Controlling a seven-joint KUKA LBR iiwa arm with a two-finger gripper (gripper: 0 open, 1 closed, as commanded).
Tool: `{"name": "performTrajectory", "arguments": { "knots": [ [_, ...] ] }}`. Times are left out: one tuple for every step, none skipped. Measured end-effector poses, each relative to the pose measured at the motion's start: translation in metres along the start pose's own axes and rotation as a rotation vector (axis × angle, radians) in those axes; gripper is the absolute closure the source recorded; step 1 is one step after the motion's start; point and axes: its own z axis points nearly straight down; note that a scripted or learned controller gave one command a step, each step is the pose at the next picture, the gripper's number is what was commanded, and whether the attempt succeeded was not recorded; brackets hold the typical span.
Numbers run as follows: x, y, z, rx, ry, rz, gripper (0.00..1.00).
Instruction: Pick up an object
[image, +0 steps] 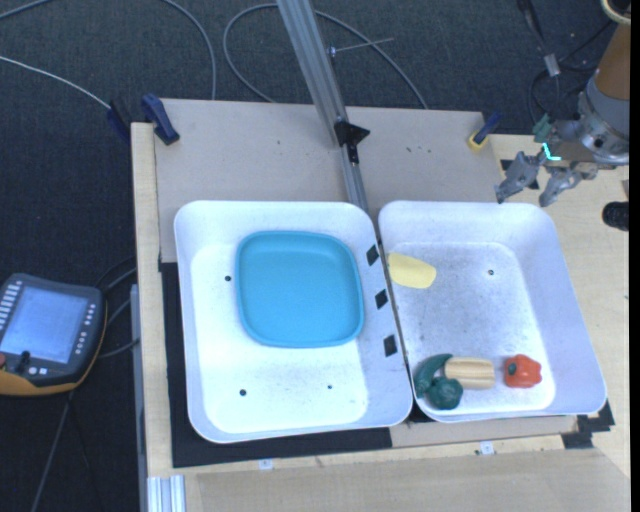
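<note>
The hand (533, 182) is hanging over the right bin's (560, 250) far rim, fingers apart and gripping nothing. In that bin, a yellow piece (411, 270) is lying near the left wall; a green thing (438, 381), a tan roll (470, 373) and a red pepper (521, 371) are lining the near edge. A blue plate (300, 288) is sitting in the left bin (200, 240).

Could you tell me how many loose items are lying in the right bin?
4: a yellow piece at its upper left, and along the near edge a green item, a tan block and a red item.
</note>
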Motion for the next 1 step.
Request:
{"name": "performTrajectory", "arguments": {
  "knots": [
    [0.0000, 0.0000, 0.0000, 0.000, 0.000, 0.000, 0.00]
  ]
}}
